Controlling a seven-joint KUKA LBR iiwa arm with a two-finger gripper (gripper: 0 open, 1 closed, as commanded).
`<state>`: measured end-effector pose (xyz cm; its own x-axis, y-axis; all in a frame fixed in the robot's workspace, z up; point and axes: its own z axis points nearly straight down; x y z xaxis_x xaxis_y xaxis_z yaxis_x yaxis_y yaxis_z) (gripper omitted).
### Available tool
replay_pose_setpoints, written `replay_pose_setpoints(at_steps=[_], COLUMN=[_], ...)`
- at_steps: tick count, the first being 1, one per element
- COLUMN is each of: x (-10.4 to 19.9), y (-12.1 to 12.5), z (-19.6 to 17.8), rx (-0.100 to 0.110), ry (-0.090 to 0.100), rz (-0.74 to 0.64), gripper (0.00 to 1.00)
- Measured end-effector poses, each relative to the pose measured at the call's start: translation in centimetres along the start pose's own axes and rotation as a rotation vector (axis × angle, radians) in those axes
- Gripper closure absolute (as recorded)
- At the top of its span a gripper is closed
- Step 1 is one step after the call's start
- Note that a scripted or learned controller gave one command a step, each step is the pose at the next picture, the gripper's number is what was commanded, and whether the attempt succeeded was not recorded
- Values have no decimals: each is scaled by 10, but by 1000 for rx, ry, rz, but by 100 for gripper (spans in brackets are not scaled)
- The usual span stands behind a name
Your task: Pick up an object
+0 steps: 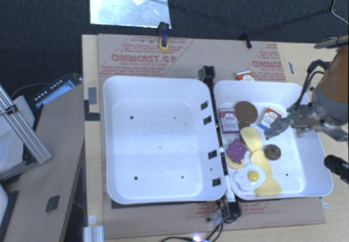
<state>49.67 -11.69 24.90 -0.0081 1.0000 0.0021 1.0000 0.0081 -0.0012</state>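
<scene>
Camera view shows the left bin [158,137] on the tabletop [136,53]. The right bin [311,181] holds toy food along its left wall: a red packet [227,119], brown patty [246,112], purple grapes [236,151], yellow banana [252,139], fried egg [252,176], chocolate donut [272,152]. The gripper [274,129] hangs near the bin's middle beside a small carton [268,118]; whether its jaws are spread cannot be told.

The bench [180,53], covered by printed board, bears two white bins [158,143] and perhaps a yellow clip [164,44].
</scene>
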Motion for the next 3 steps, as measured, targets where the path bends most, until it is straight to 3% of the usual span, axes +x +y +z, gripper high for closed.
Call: replay_pose_setpoints(at_steps=[1, 2, 3], x=[76, 124, 120], y=[6, -9, -7], z=[45, 66, 54], rx=[1, 1, -6], ry=[2, 1, -1], rz=[-4, -1, 5], gripper=[0, 0, 100])
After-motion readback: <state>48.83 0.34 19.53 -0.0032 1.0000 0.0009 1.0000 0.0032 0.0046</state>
